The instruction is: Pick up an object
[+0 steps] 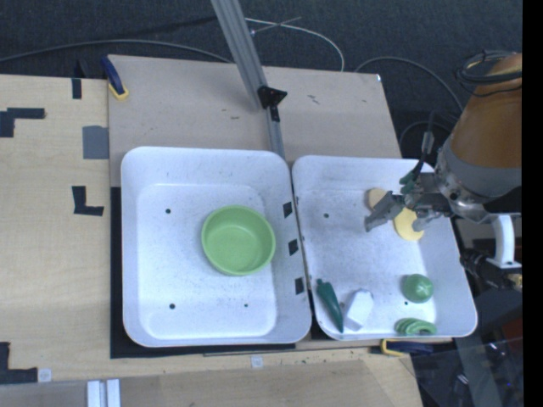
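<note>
**Claw spread over yellow pieces in the right bin**

The claw (397,211) hangs low over the upper part of the right bin (339,185), reaching in from the right with its fingers spread wide and nothing between them. One dark finger (378,213) juts out to the left and slightly down; the other sits closer to the wrist, near a yellow object (410,225).

That yellow object lies just beside the claw, below and to its right, partly overlapped by the finger there; whether they touch is not clear. A second yellow piece (375,197) shows just above the left finger. The two may be parts of one thing, since the claw hides what lies between them. By my reading, these are the nearest candidates for the pick, and the claw would have to settle and close around one with little sideways travel.

Further off, along the bin's lower edge, lie a green ball (417,287), a flat green ringed piece (415,327), a white block (359,307) and a dark green tool-like thing (329,304). All are well apart from the claw and block nothing.

The left bin (153,176) holds a green bowl (238,240), far across the divider. A grey pole (242,36) slants over the desk (51,227) behind the bins.
</note>
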You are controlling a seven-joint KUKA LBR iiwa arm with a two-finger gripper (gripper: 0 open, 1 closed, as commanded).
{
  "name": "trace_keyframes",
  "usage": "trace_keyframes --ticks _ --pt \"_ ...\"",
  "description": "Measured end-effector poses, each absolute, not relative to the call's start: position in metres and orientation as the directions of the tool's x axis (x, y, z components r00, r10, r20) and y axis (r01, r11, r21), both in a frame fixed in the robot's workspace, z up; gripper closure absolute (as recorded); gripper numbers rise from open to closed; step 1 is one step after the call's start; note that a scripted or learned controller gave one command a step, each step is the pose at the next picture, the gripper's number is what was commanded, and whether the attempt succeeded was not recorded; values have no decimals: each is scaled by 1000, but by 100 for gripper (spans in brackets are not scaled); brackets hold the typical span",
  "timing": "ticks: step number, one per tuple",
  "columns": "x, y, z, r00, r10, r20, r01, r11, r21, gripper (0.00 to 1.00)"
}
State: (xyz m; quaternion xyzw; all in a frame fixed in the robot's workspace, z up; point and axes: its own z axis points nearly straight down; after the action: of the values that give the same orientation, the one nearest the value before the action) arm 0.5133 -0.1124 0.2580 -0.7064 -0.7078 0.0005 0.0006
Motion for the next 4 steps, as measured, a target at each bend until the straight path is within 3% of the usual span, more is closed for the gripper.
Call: trace_keyframes --ticks 1,3,4 --pt "513 -112 258 -2 1000 0 1000 2 -2 0" --pt "502 -116 149 0 1000 1 1000 0 -9 0" --pt "508 -109 95 -1 1000 2 1000 1 -8 0"
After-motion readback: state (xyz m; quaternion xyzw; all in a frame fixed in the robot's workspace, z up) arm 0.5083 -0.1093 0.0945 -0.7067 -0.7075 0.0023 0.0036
